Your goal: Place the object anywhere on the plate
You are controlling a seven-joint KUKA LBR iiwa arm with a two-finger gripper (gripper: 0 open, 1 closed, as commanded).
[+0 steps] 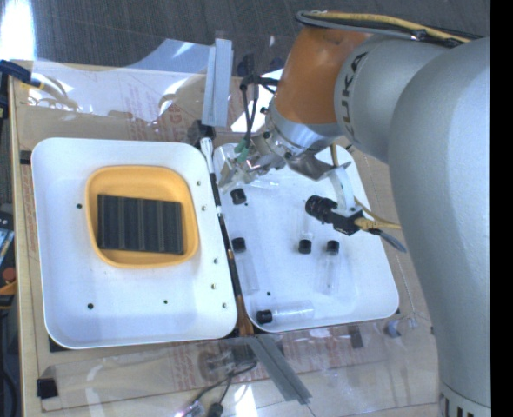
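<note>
At the far left corner of the right-hand shallow white plastic bin (383,307), my gripper (239,160) sits low amid glare and pale hardware. I cannot tell whether it is wide or closed, nor whether anything is in it. My grey arm (422,146), with its orange band (313,72), covers that bin's far right corner and most of its right wall. Just beside the gripper a small black cap (237,196) lies on the bin floor. The clear body it belongs to melts into the white, so I cannot trace it. The task's things are slim clear plastic tubes with black caps, all lying flat in this right-hand bin and nearly invisible apart from the caps. The left-wall tube (243,266) runs along the wall by the divide. The two middle tubes (304,233) (329,269) lie side by side, well apart from the gripper, caps level and bodies pointing opposite ways. The near-wall tube (291,313) lies along the front edge with its cap to the left. The smooth yellow rounded-rectangle plate (109,185) rests in the left-hand white bin (61,307), with a dark ribbed rectangular panel (142,224) in its hollow. Both bins stand on a pale brown worktop (109,380), cut off at the bottom edge.
</note>
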